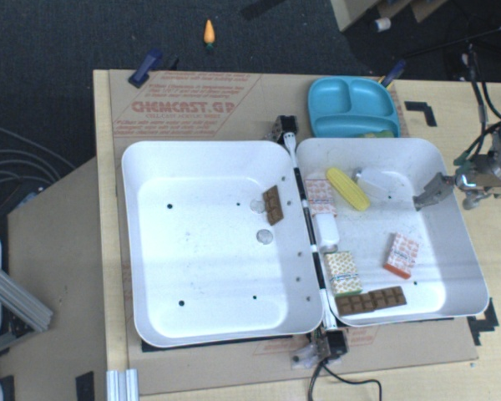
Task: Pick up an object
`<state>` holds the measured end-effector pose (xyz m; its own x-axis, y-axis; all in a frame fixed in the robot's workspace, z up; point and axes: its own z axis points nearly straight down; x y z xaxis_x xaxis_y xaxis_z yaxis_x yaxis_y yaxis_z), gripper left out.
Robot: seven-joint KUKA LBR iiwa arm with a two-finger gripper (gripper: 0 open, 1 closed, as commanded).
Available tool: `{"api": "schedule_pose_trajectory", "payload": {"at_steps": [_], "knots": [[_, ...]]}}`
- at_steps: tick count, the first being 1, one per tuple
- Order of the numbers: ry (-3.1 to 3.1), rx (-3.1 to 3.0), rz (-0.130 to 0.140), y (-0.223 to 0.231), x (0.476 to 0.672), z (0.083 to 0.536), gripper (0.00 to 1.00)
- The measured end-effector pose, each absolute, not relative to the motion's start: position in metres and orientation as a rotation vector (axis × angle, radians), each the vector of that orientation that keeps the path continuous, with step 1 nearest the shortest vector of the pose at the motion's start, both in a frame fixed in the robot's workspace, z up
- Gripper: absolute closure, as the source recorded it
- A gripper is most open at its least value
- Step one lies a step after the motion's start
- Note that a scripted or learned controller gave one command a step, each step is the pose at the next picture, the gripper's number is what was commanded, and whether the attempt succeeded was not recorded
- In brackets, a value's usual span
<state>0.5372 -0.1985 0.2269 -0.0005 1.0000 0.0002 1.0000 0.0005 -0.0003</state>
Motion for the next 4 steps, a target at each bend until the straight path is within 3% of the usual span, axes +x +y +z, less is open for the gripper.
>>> {"api": "schedule_pose_trajectory", "payload": {"at_steps": [1,2,3,4], "knots": [[-2.220,-2.220,0.001,-0.174,0.528,0.088,0.00],[-2.223,-2.222,-0.001,-0.109,0.563,0.085,0.00],[-2.223,-2.220,0.000,-0.108,0.637,0.085,0.00],[-2.226,-2.220,0.000,-0.108,0.638,0.095,1.00]]}}
